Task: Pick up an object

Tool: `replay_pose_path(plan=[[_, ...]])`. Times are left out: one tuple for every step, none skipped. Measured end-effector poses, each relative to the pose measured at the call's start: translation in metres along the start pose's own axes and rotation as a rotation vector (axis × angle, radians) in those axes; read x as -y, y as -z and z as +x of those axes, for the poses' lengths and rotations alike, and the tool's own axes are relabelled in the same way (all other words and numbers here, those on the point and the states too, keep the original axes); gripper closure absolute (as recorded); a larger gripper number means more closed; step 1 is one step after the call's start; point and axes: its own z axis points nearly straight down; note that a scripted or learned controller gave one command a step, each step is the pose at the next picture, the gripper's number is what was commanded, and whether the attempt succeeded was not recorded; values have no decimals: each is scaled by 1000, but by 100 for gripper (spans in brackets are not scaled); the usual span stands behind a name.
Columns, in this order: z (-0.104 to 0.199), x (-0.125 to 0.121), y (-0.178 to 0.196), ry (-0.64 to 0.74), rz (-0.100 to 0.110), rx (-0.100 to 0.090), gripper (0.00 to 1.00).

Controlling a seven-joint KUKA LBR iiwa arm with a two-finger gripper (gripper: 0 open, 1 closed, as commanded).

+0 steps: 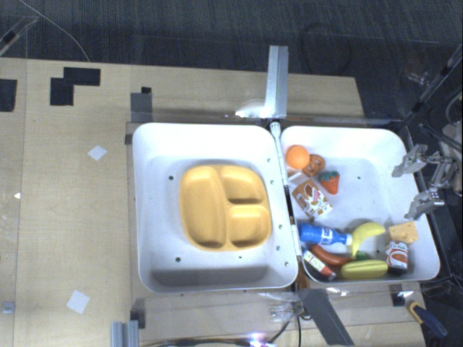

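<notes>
Right bin [362, 147] holds the pickable clutter, bunched along its left wall and front edge: orange ball [296, 155] at top, brown round item [315, 164] touching it, small strawberry [330, 182] just beside, printed snack box [312, 198] lying tilted, label too small to read. Below, blue bottle [323, 235] with white label, text illegible, banana [367, 233], cheese wedge [404, 232], dark jar [396, 256] with red-white label, yellow-green long item [364, 269], red tube [320, 260] partly hidden under others. Gripper [422, 181] at right rim of that bin, fingers spread apart, nothing between them, arm mostly cut off. Left bin [152, 194] holds 1 yellow 3-compartment tray [224, 206]. Both sit on wooden worktop [65, 215].
</notes>
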Motion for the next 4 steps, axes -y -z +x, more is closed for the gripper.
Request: replay_pose_path(plan=[[-3,-1,13,6,3,11,100],[18,9,-137,-258,-2,-8,100],[26,8,-76,-187,2,4,100],[-6,-63,-128,-254,-4,-5,100]])
